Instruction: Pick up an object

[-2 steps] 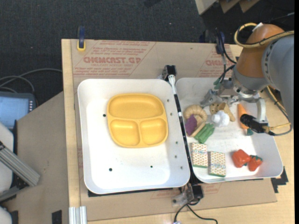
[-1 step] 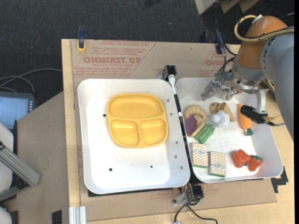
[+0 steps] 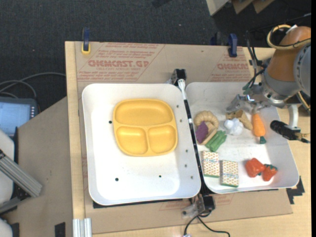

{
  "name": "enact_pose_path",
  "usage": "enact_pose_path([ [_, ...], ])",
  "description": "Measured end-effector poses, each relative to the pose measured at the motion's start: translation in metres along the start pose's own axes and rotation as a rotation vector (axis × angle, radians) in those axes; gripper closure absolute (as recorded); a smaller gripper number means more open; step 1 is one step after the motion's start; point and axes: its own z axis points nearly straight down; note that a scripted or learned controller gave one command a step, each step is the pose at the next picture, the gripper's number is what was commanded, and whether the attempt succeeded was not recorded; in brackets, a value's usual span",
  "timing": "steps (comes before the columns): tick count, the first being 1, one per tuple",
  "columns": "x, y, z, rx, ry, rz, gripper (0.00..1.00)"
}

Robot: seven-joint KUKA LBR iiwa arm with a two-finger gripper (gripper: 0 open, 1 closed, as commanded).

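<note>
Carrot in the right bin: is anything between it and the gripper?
Nothing visible stands between them. The gripper hovers over the right bin's upper part, and the carrot lies just beside it, with a white object on its other side.

The brown protective sheet (image 3: 123, 58) under the bins reads "CHEMCAST GP" in repeated red print.

Dark carpet floor (image 3: 74, 9) — pale wooden bench (image 3: 54, 147), evenly lit.

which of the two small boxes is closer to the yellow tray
The left box, beside the bins' shared edge. The other box lies on its right, slightly lower in the view, farther from the tray.
</note>
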Motion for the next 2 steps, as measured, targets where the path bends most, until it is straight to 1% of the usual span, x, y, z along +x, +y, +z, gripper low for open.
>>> enact_pose_path([
  [1,0.023,0.028,0.0,-0.007,-0.002,-0.008,0.0],
  [2,-0.023,0.003,-0.001,-0.005,0.012,-0.005,0.0],
])
